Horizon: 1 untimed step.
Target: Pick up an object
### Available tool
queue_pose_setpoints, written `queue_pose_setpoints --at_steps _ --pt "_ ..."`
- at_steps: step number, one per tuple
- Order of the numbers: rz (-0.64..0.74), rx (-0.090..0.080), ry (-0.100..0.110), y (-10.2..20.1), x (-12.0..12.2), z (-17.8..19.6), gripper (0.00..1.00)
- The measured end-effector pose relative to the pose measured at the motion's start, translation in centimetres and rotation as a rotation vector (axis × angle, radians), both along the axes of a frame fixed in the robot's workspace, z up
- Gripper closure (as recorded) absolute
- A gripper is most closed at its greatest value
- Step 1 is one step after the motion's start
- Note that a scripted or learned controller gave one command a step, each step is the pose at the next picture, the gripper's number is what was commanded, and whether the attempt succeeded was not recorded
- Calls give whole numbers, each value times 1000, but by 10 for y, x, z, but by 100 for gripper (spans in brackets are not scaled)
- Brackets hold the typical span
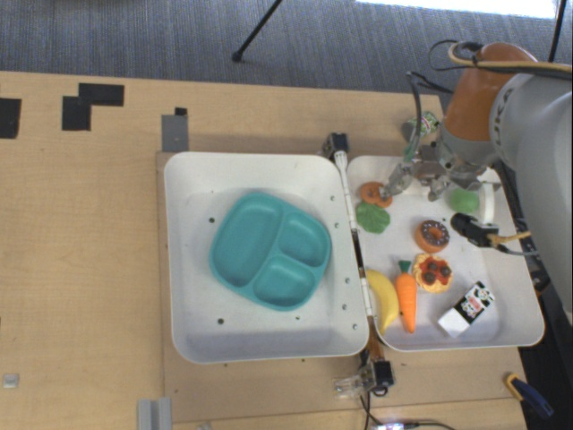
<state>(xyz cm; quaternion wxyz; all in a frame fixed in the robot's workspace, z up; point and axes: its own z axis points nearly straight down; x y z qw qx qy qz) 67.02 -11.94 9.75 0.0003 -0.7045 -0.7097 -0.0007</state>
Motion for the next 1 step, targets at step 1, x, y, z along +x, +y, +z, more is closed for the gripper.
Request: queue_pose_setpoints --at_steps 1 --pt "-5 -3 -10 -3 -51 -9 0"
